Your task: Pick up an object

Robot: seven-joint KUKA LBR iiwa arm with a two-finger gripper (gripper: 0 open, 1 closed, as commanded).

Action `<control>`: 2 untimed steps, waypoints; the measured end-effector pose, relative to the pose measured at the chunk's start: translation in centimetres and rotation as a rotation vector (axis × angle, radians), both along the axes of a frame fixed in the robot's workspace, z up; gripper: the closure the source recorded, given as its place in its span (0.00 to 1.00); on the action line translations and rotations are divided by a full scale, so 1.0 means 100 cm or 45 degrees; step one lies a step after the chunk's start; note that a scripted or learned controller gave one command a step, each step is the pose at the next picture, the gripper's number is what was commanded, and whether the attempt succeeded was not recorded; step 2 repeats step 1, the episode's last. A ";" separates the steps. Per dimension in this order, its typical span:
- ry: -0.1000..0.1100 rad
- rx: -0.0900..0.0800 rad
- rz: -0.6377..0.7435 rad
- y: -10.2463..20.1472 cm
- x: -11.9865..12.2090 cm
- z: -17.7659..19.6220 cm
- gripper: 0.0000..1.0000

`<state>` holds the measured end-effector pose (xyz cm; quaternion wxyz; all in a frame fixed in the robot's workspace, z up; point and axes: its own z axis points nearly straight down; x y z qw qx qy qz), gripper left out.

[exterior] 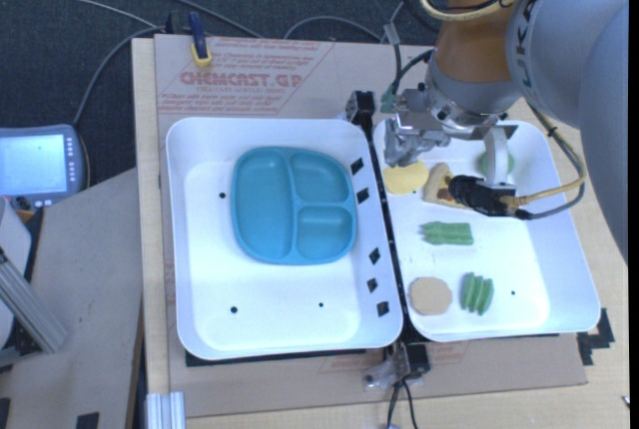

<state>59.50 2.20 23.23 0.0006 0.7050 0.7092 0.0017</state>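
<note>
Gripper (401, 150) hangs near red "CHEMCAST GP" board (250, 73) lettering.

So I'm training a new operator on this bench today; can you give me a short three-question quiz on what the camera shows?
1. True or false: the blue plate lies in the right bin.
2. Which item lies closest to the gripper? A) the yellow piece B) the round tan cookie C) the green beans
3. Fill in: the plate is divided into ___ compartments.

Key: 1. False, it lies in the left bin. 2. A. 3. Three.
</note>
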 end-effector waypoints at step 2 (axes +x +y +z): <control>0.001 0.002 0.002 0.057 0.014 0.005 1.00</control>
